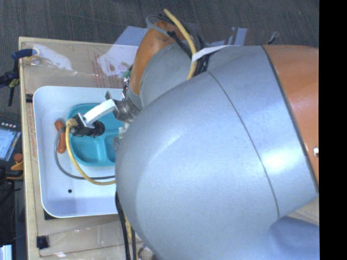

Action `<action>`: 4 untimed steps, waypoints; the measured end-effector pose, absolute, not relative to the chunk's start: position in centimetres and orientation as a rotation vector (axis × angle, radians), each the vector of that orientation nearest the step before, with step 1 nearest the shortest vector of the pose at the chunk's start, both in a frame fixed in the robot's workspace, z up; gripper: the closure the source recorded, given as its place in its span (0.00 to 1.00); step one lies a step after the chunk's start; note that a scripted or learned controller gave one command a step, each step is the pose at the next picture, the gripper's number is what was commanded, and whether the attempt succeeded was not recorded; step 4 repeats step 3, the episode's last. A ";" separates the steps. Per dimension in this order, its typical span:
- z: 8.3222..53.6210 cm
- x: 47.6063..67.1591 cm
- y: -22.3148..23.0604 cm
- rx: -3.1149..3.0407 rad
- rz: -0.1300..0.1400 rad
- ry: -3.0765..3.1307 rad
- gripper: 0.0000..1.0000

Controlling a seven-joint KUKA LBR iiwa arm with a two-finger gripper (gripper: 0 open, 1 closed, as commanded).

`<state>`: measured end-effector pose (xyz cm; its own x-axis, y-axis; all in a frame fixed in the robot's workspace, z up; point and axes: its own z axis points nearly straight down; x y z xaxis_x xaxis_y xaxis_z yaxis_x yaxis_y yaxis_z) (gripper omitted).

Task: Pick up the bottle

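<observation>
- gripper (122,110) is seen low over the white bin (39,145), at the upper right edge of a teal tub (92,149); most of it is covered by the arm (217,145), so whether it is spread, pressed together or pinching anything cannot be told.
- nothing can be seen to be held by it.
- one white bin is counted at the left of the bench (65,72); its left and lower walls and a stretch of bare floor are shown.
- one teal tub is set in the bin's upper half, with a rounded rim and a shallow hollow; what lies inside it is partly hidden by the robot's own parts.
- one slim orange thing (60,140) is laid in the bin just beside the tub's left rim, lengthwise along it; whether this is the bottle cannot be told, as it is small and partly hidden.
- one small dark speck (69,190) is seen on the bin floor, below the tub and well apart from it.
- one dark device with a lit blue screen (7,143) is placed off the bench's left edge; what is written on it is too small to be read.
- one blue clamp (24,53) is fixed at the bench's upper left corner.
- grey arm with its orange band (295,91) is spread across the right and lower parts of the view.
</observation>
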<state>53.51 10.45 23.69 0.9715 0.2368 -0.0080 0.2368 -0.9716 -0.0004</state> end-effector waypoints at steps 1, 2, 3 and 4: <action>25.2 48.9 7.7 2.918 -0.016 1.177 1.00; 30.3 51.4 12.3 3.069 -0.008 0.673 1.00; 31.0 59.3 7.7 3.068 -0.011 0.685 1.00; 31.0 59.3 7.7 3.068 -0.011 0.685 1.00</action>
